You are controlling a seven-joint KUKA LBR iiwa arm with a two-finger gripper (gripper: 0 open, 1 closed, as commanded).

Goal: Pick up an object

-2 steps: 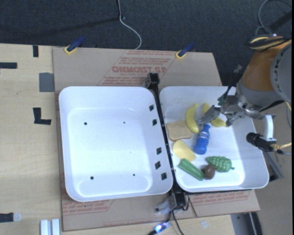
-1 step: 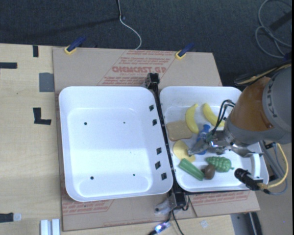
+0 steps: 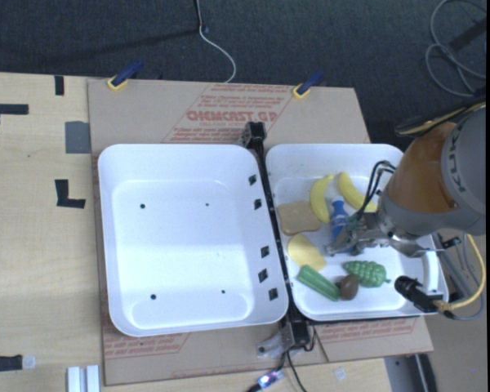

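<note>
A pale wooden counter (image 3: pixel 33 243) carries a cardboard sheet (image 3: pixel 229 113) with two shallow white bins side by side. The left bin (image 3: pixel 180 243) sits bare; the right bin (image 3: pixel 310 158) holds a crowd of toys. The jaws (image 3: pixel 349 237) hang low among them, over a blue bottle (image 3: pixel 338 216); whether they are open or closed I cannot tell. Two bananas (image 3: pixel 322 196) lie just behind, a tan block (image 3: pixel 297 217) and a lemon (image 3: pixel 305 251) to the left, a green stick (image 3: pixel 317 282), a brown lump (image 3: pixel 348 285) and a bumpy green fruit (image 3: pixel 366 272) in front.
</note>
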